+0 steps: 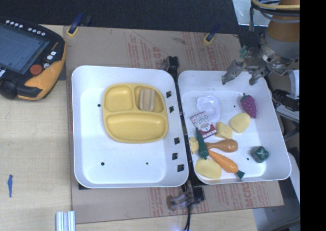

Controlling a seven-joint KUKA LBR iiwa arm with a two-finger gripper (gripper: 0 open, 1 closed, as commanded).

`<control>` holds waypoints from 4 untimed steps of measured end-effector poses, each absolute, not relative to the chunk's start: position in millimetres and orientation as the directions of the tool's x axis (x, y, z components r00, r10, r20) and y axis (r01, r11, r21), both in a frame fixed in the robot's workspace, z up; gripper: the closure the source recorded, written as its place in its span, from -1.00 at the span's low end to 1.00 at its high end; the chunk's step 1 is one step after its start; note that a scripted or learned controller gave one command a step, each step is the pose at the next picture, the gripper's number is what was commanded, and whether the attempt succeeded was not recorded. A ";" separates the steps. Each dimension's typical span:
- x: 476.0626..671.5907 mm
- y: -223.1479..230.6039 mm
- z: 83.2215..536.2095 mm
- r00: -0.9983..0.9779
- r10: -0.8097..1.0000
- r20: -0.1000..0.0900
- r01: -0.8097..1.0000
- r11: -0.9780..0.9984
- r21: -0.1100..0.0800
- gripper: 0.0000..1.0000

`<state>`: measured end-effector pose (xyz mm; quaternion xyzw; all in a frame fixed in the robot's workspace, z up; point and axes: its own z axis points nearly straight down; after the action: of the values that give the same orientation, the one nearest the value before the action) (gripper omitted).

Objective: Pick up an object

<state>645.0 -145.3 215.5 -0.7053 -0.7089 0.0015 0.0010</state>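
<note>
Bare floor in right bin's (265, 102) far strip (toys (219, 146) crowded nearer).

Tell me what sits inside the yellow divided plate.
The yellow plate in the left bin holds one tan, ridged food piece in its upper right compartment. The plate's other two compartments show bare yellow. Whatever lies under that piece is covered.

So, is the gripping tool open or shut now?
Open: the tool hangs over the right white bin's far edge, its two fingers spread apart, nothing between them.
</note>
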 end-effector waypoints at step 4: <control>535.7 -175.4 99.8 -0.003 1.000 0.002 1.000 0.003 -0.010 -1.00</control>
<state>535.7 -175.4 99.8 -0.7061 -0.7081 0.0028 0.0041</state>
